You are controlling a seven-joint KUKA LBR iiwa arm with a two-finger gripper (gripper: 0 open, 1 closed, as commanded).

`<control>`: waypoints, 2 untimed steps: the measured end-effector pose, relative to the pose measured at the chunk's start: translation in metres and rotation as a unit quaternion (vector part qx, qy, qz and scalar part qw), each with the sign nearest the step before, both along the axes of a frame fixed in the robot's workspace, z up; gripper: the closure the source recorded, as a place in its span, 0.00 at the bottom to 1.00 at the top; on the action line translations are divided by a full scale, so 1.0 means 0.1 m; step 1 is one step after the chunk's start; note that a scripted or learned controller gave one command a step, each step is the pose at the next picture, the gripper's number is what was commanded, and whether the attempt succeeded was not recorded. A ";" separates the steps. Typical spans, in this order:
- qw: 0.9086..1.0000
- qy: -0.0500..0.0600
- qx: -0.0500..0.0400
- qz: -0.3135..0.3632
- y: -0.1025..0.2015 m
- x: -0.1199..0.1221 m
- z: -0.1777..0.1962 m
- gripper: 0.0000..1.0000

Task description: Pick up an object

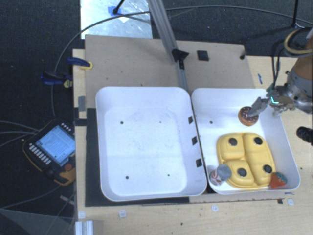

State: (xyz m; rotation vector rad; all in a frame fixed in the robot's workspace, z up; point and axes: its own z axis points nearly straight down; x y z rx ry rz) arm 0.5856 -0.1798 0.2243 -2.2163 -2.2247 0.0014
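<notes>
Camera view, looking down at a slant on two shallow white bins set side by side on a tan bench [146,65].

Arm [299,77] entering from the right edge, grey, with an orange band [298,42] above the wrist. Gripper [254,112] lowered into the right bin [215,106], its tip directly over and apparently touching a small round brown object [246,116] near the bin's upper right part. Spread of the tool not discernible: tip merged with the brown object at this slant, so a pinch can neither be confirmed nor excluded.

Below the gripper, toward the near edge: a yellow moulded tray [246,159] with four lobes, each with a dark spot. Further below and to the left of the gripper, touching the tray's lower left corner: a small grey-capped object [221,173]. Below and to the right of the gripper, at the tray's lower right corner: a small red object [279,180].

Far to the left of the gripper: the left bin [146,143]. Beyond it, off the bench on the dark floor: a handheld control pendant [53,148] with a lit screen.
</notes>
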 end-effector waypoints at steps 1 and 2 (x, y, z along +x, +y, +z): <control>1.000 -0.002 0.000 0.000 0.00 0.01 0.02 0.00; 1.000 0.000 0.000 -0.001 -0.01 0.08 -0.58 0.00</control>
